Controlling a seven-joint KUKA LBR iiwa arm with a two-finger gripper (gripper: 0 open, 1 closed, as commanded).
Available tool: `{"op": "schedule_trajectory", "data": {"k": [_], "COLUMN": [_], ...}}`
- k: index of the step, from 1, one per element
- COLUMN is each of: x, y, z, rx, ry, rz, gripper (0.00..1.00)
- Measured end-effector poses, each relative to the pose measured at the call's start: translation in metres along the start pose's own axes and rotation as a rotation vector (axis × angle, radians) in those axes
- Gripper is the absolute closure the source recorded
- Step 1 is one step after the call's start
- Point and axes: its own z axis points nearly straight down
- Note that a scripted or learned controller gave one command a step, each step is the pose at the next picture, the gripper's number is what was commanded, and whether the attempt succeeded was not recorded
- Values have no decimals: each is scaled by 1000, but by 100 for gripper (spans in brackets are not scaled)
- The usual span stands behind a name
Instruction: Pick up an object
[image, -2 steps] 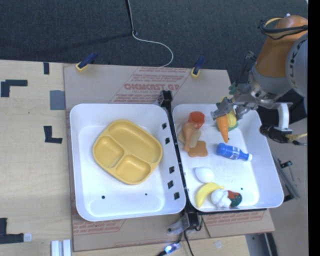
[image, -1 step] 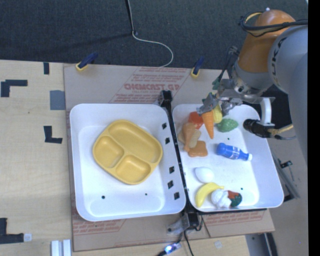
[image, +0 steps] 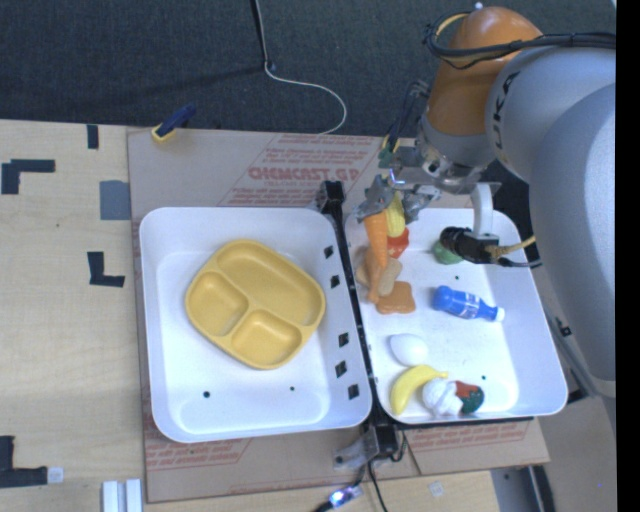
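Crowding the tool (image: 392, 203): carrot (image: 377, 243), biscuit (image: 394, 296), blue bottle (image: 464, 303), egg (image: 407, 348)

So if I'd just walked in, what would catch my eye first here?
Probably the yellow divided plate, lying alone in the left bin. Then the big grey arm with its orange band, reaching in from the right over the right bin, its gripper low above an orange carrot. Toy food is scattered there too: a banana, a white egg and a blue bottle.
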Motion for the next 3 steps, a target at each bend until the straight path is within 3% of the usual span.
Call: {"op": "schedule_trajectory", "data": {"k": [1,3], "x": [-5,-2], "y": [-9,-7], "z": [-18,1], "rx": [-1,2], "ry": [-1,-3], "rz": [6,6], "gripper": [100,100]}}
